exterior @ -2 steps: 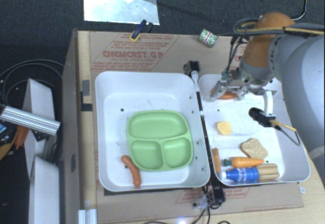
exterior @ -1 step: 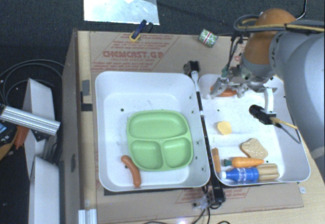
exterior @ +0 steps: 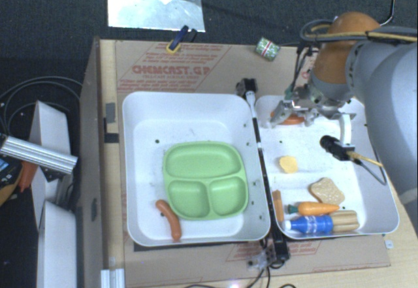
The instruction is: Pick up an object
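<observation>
A: Where's the gripper (exterior: 295, 112)?

B: Upper part of the right bin (exterior: 375, 182), low over an orange piece (exterior: 294, 121) by the far wall. Whether the jaws are released or clenched, I cannot tell.

A: How would it handle?

B: Probably light, stiff, smooth toy food; take it across its narrow middle.

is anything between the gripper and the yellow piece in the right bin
Nothing visible. The gripper is at the far end of the right bin, over an orange item. The yellow piece lies nearer the camera on bare bin floor, apart from the bread slice and other toys.
</observation>
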Controlling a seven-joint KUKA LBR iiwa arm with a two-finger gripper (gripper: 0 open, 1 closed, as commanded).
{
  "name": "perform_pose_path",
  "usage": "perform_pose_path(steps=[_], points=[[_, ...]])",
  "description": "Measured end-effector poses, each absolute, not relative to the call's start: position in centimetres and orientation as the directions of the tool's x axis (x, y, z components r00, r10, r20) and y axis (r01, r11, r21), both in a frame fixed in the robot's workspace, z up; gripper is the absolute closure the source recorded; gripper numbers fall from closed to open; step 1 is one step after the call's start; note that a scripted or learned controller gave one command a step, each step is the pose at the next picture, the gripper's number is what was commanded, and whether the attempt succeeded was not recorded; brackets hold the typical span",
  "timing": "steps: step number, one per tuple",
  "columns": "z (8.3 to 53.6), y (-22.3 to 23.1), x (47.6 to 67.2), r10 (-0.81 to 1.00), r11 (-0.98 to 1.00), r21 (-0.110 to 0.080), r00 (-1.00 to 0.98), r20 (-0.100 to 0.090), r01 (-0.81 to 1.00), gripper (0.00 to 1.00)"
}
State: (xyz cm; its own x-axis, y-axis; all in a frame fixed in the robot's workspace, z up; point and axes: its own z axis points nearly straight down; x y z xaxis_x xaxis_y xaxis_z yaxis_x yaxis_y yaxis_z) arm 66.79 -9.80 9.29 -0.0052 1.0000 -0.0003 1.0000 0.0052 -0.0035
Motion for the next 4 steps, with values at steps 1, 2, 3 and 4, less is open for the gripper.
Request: perform_pose_path(steps=[1,2,3,4], points=[[10.3,-9.8,66.8,1.0,0.008,-0.006,-0.008,-0.001,1.0,1.0],[13.0,-8.4,64.2,1.0,0.002,0.003,-0.002,-0.001,1.0,1.0],[18.6,-3.1,66.9,1.0,0.005,0.004,-0.005,0.001,1.0,1.0],[20.8,-7.6,64.0,1.0,0.002,0.002,-0.002,-0.001,1.0,1.0]])
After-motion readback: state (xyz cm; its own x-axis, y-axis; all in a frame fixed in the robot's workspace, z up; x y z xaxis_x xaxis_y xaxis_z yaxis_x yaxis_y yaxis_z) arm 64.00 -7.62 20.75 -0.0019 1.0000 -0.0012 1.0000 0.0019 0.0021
